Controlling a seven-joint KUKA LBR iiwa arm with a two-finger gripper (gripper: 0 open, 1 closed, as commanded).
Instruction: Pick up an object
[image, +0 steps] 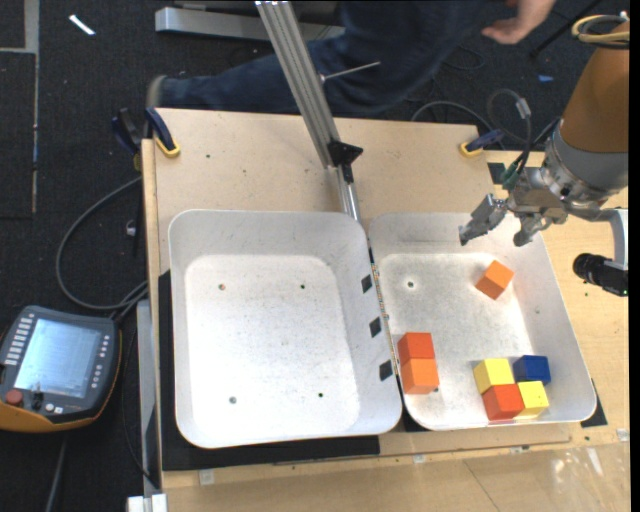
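Note:
My gripper (497, 228) hangs open above the far part of the right bin (440, 270), its two dark fingers spread with nothing between them. A small orange cube (494, 279) lies tilted on the bin floor just below and in front of the fingers, apart from them. A taller orange block (418, 362) stands near the bin's left wall. At the near right, a cluster of cubes sits together: yellow (492, 374), blue (533, 367), red-orange (503, 401) and another yellow (533, 397).
The left bin (265, 320) lies beside the right one. A slanted metal pole (310, 90) crosses the bench's far side above the bins' divide. Yellow clamps (165, 145) sit at the bench's far corners. A teach pendant (55, 365) lies on the floor at left.

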